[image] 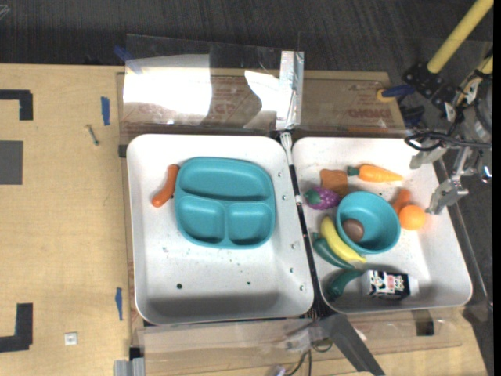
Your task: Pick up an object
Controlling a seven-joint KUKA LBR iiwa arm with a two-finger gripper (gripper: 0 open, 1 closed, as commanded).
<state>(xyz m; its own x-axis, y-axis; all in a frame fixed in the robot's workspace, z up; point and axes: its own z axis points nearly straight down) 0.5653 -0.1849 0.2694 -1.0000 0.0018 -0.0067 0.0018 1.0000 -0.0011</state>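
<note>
Right now the hand (pixel 448 185) hangs at the right white bin's (pixel 454 276) three-o'clock rim, its state hard to tell. Round orange toy fruit (pixel 412 218) lies just beside it, inside the bin.

This is a robotics lab or test cell, not a home. A plywood bench (pixel 55 233) carries black tape markers (pixel 17 104) and bits of blue tape (pixel 105 110), and two shallow white bins sit on it: the left bin (pixel 219 288) and, touching it on the right, the right bin (pixel 446 272). Behind the left bin, a clear plastic sheet (pixel 203 88) is taped over cardboard. The right bin holds toy food, including a plastic carrot (pixel 374 174) and banana (pixel 338 243). Right of that bin, cables (pixel 434 84) hang around the machine hardware, above dark carpet (pixel 235 6).
</note>
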